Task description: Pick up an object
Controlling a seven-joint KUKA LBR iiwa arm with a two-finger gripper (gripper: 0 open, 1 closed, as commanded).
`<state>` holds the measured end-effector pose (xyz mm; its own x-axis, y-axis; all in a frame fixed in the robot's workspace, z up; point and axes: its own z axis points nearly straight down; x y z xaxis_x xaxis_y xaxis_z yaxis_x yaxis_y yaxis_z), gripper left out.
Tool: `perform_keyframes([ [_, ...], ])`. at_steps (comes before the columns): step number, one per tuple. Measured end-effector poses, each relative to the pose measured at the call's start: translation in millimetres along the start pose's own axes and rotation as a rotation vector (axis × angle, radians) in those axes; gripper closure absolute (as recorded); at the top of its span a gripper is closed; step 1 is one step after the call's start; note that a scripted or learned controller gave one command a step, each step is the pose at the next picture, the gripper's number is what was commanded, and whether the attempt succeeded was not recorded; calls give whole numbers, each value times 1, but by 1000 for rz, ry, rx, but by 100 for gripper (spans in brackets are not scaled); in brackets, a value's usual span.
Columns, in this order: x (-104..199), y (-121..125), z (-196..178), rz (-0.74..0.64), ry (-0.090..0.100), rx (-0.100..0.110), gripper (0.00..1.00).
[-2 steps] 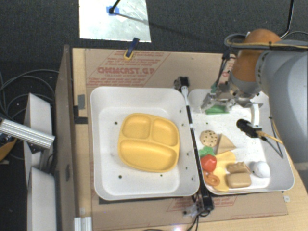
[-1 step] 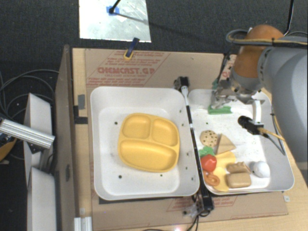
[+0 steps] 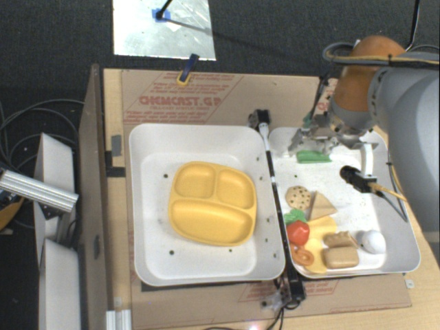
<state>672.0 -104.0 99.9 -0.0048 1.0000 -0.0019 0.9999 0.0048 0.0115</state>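
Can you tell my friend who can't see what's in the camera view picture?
A grey robot arm reaches from the right over the far end of the right white bin, near a green piece. Toy food lies at that bin's near end. The left bin holds a yellow divided plate.

The bench [image 3: 206, 95] is covered with a brown cardboard sheet [image 3: 185, 91] that has red printed letters on it, and around it the floor [image 3: 48, 33] is dark carpet. Behind the bench a shiny silver sheet [image 3: 165, 19] lies on the floor, and at the left are black cables [image 3: 27, 126] and a metal bar [image 3: 38, 190]
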Motion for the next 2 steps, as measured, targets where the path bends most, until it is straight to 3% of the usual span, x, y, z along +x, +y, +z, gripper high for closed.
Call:
perform_keyframes([
  [1,20,-2,14,-1,0,7,0],
  [2,2,-3,-3,4,1,7,0],
])
